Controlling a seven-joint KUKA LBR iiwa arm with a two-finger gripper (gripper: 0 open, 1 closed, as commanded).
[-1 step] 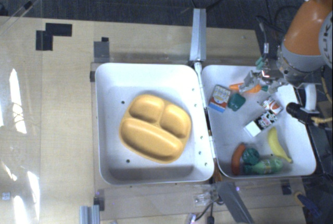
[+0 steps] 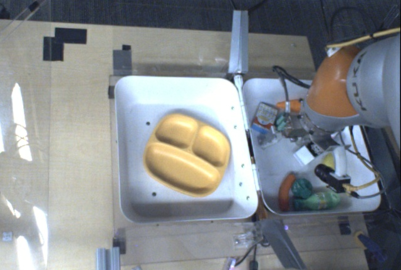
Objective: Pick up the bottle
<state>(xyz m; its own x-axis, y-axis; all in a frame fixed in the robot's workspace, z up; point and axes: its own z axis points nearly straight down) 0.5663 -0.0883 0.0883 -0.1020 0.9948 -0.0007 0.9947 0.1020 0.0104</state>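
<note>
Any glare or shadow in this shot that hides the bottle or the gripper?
Camera view: bright reflections streak the clear panel at left, away from both bins. The yellow tray casts a soft shadow in the left bin. In the right bin, the arm covers the gripper; the bottle looks small and slightly blurred.

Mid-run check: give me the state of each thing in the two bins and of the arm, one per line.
Yellow tray: lying flat in the left bin, untouched.
Bottle: lying on its side in the right bin, near the divider.
Green and orange toy: resting at the right bin's near edge.
Gripper: low over the right bin, beside the bottle.
</note>
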